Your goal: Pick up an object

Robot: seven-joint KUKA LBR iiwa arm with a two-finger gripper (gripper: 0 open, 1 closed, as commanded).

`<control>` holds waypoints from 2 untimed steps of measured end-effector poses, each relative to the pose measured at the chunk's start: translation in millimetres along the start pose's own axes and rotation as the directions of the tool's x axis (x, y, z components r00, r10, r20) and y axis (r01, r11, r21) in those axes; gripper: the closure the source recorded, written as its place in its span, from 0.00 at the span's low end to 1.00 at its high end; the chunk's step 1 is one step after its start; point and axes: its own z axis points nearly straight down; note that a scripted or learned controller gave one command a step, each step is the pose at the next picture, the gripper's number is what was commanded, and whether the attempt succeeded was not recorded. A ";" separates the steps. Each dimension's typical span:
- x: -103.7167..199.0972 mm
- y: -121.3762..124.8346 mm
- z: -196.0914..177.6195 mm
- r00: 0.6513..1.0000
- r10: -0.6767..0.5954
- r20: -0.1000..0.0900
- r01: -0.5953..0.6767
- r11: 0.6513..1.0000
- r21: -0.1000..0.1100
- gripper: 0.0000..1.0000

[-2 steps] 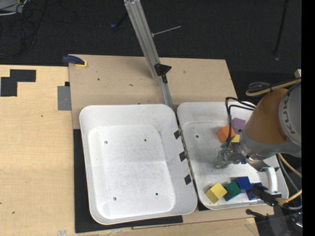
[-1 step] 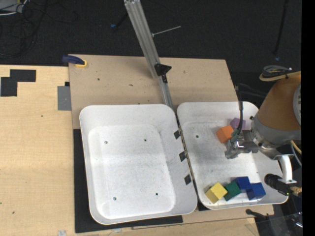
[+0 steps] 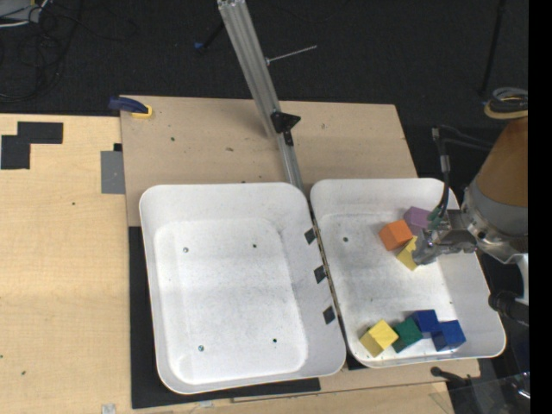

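In the right bin (image 3: 362, 317) an orange block (image 3: 396, 235), a purple block (image 3: 418, 218) and a small yellow block (image 3: 408, 256) cluster near the far right side. My gripper (image 3: 429, 244) is down among them, right beside the yellow block and just below the purple one. Near the bin's front edge lie a yellow block (image 3: 377, 337), a green block (image 3: 406, 333) and two blue blocks (image 3: 426, 321) (image 3: 448, 335) in a row.
The left bin (image 3: 224, 291) sits beside the right one, with black clips along the shared rim. A slanted aluminium rail (image 3: 259, 76) rises behind the bins. The arm's orange band (image 3: 509, 166) is at the right edge.
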 end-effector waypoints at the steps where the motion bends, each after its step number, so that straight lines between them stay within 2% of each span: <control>1: -3.4 2.4 -63.1 1.000 -0.001 0.000 0.001 1.000 -0.001 1.00; 2: 39.1 11.3 -47.2 1.000 -0.002 -0.003 0.002 1.000 0.008 1.00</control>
